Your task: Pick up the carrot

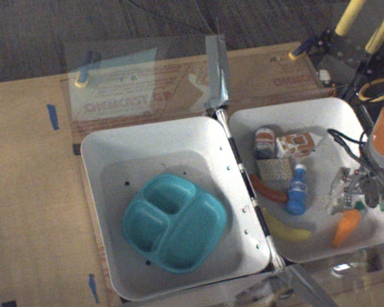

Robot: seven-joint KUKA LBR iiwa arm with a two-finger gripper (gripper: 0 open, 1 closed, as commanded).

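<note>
Tan bench top (31, 232) with black corner marks and bits of blue tape runs along the left under my camera, with dark carpet beyond its far edge. On it I see the left bin (105, 152), holding a teal divided plate (175, 221) near its middle, with bare white floor on every side of the plate up to the walls. Past the shared rim, the right bin (341, 114) is more crowded: a small can (265, 142) and a carton (296, 145) sit near its far wall, a mesh-patterned packet (274, 169) just in front of them, a red pepper-like piece (268, 189) along the left wall, a blue bottle (297, 190) beside it, and a banana (288, 229) near the front left corner. The carrot (345, 227) lies close to the front wall, toward the right corner, with open floor between it and the banana. My gripper (360, 191) hangs just above and behind the carrot; I cannot tell how its jaws stand, and nothing is visibly held.
</note>
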